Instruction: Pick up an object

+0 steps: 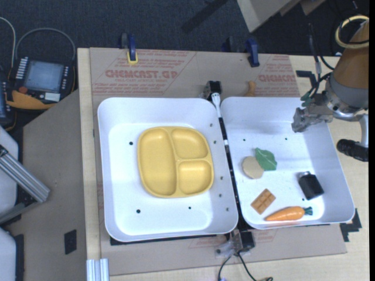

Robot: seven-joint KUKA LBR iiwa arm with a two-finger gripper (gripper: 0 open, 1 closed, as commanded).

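Dark carpet surrounds the worktop (88, 157), which is topped with a brown board printed with red lettering and pinned at the far edge by two blue clamps. Two shallow white bins sit side by side on it, touching along their inner edges. One yellow divided plate (174, 161) with three compartments lies in the middle of the left bin (117, 215). The right bin (328, 186) holds five small things: one round tan disc (252, 168) touching one green leaf-shaped piece (266, 159) near the bin's centre, one black block (310, 185) toward the right wall, one brown waffle-patterned bar (263, 201) lower down, and one orange toy carrot (287, 214) with a green tip lying along the near rim. The gripper (304, 120) hangs over the far right part of the right bin, well apart from all five pieces, with nothing seen between its jaws; whether they are spread or closed I cannot tell from where I stand. One small screen unit (41, 78) with a cable rests off the worktop at far left.
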